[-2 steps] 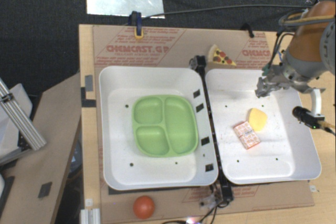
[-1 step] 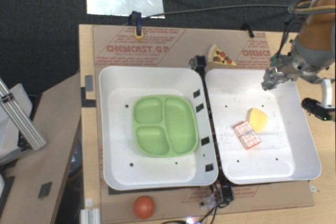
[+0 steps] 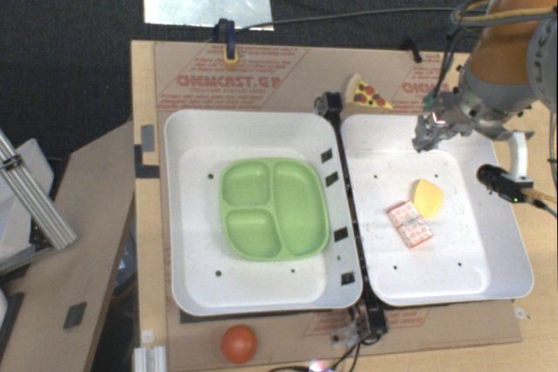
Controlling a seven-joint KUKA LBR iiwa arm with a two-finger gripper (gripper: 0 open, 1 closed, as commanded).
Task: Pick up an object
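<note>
Nothing is picked up yet. The gripper hangs over the far part of the right bin, and whether it is open or closed cannot be told from this slant; nothing is seen in it.

Taking the right bin as the landmark: two candidates lie on its floor near the middle, both nearer the camera than the gripper. The yellow wedge-shaped piece sits just right of centre, and touching or nearly touching it on its near-left side is a small pink-and-white patterned block. The block's long axis runs diagonally, from the far-left toward the near-right corner of the bin. The wedge is stubbier; its longer run looks roughly far-to-near, with the narrower end toward the far wall, though that is hard to call.

Left of the right bin, the other bin holds a green divided tray. A toy pizza slice rests on the worktop just beyond the right bin's far-left corner.

The whole job remains: descend, close, lift.
</note>
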